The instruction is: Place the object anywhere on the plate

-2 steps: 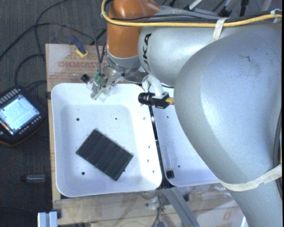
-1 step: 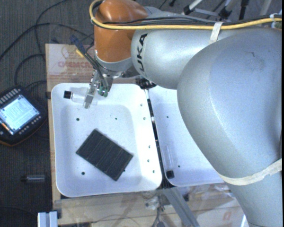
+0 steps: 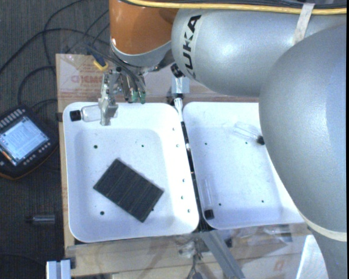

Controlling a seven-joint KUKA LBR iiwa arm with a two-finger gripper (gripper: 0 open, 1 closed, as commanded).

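Note:
A dark ribbed rectangular plate [image 3: 128, 190] lies flat and askew in the left bin [image 3: 81, 214], towards its front. A small clear vial with a black cap [image 3: 85, 114] lies in that bin's back left corner. My gripper [image 3: 121, 104] hangs over the back edge of the left bin, just right of the vial, well behind the plate. Its fingers [image 3: 108, 108] stand apart with nothing between them, so it is open. One finger's tip is close beside the vial; I cannot tell whether they touch.
The right bin [image 3: 238, 214] holds a clear piece with a dark end [image 3: 248, 132] near its back. The big grey arm covers that bin's right side. A pendant with a lit screen [image 3: 18, 136] and cables lie on the floor to the left.

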